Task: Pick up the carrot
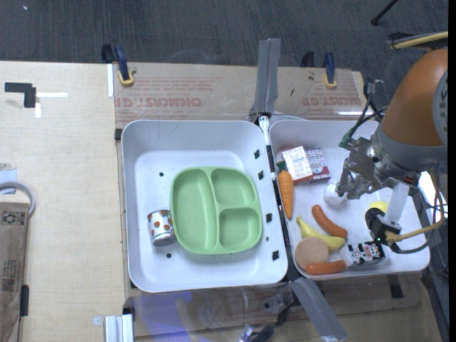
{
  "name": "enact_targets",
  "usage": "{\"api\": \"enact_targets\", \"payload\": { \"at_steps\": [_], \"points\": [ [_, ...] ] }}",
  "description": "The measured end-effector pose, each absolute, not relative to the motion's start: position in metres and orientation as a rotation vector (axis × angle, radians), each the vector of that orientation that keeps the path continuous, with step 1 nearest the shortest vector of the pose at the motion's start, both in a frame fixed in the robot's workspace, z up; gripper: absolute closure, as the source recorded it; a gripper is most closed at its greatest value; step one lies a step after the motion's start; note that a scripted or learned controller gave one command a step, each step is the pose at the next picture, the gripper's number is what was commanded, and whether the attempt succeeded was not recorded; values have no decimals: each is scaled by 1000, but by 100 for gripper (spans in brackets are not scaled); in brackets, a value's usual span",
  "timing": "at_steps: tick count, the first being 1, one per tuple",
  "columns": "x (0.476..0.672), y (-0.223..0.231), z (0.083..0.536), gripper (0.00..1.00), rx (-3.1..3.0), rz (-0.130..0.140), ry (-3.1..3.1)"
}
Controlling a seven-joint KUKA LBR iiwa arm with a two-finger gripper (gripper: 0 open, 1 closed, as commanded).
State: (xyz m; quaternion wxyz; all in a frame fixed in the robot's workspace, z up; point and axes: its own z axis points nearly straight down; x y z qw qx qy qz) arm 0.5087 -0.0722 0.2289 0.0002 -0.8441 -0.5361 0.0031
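The carrot (286, 193) lay along the left wall of the right bin (420, 262), beside a box (306, 164). The gripper (348, 189) hung to its right, over a white object (335, 195); its grasp could not be told

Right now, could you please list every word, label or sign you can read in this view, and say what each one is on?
"CHEMCAST GP", red, repeated and upside down: on the cardboard sheet behind the bins.
Recycling-style symbol: on the brown paper bag at the left edge; its text is too blurred.
Red-and-white box in the right bin: print too small to read.
Spotted can in the left bin: no legible text.
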Motion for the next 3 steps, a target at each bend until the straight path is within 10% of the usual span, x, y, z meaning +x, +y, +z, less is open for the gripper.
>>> {"api": "enact_targets", "payload": {
  "at_steps": [1,3],
  "points": [
    [494,-98,233,100,-2533,5,-1857],
    [478,-4,191,100,-2425,4,-1995]
  ]
}}
